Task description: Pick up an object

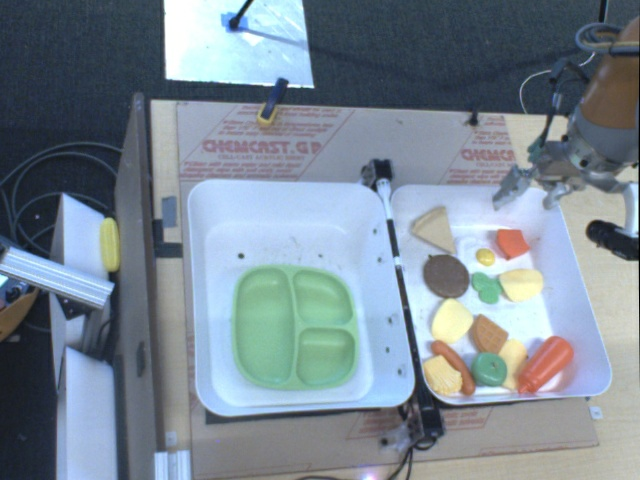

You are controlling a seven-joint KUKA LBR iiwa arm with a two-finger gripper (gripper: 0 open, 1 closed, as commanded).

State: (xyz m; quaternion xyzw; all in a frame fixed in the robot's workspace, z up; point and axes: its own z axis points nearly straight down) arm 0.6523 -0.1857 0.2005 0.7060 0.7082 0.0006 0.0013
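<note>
Above the far right corner of the right bin (585, 298), the gripper (529, 190) hangs with its fingers spread wide, holding nothing. Toy foods lie below in that bin; the orange carrot (546, 363) lies nearest the front right corner, its long axis diagonal, narrow end toward the front. A green divided plate (295, 326) sits in the left bin (215, 228).

Dark carpet (90, 58) covers the floor along the top and left. A pale, shiny sheet (238, 26) lies on it near the top, with a thin dark rod slanting across it. Black cables (40, 183) loop on the carpet at left. The bench top is a clear panel with red lettering (262, 148) over light wood (615, 298). A metal rail (55, 276) juts in at far left beside a white block (85, 408). Lighting even, no hard shadows.
</note>
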